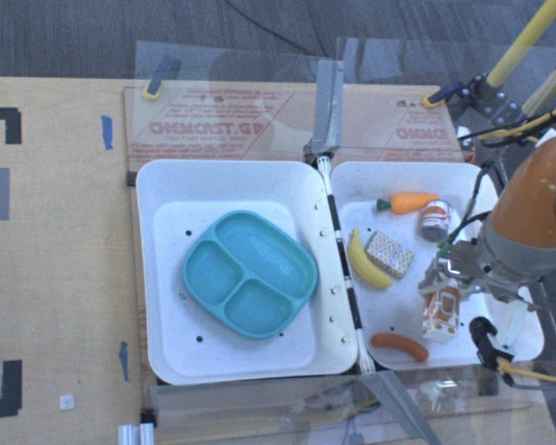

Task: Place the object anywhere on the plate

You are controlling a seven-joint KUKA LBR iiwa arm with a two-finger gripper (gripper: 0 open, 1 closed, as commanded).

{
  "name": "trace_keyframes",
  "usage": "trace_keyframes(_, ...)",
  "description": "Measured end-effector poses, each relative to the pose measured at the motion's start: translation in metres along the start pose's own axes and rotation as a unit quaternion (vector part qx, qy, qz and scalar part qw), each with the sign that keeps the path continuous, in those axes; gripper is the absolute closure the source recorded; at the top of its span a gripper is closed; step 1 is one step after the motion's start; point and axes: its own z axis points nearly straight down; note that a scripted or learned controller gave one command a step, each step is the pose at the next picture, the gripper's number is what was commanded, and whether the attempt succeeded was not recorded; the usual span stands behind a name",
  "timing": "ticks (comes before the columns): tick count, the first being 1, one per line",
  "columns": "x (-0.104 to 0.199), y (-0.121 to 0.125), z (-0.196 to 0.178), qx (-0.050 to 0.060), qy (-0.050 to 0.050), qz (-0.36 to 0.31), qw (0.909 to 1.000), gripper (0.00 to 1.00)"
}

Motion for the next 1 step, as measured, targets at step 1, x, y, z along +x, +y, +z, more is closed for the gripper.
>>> trace_keyframes(1, 0.0738, 0.0113, -0.0519, -0.002, -0.001, -0.126, 0.992, 1.0)
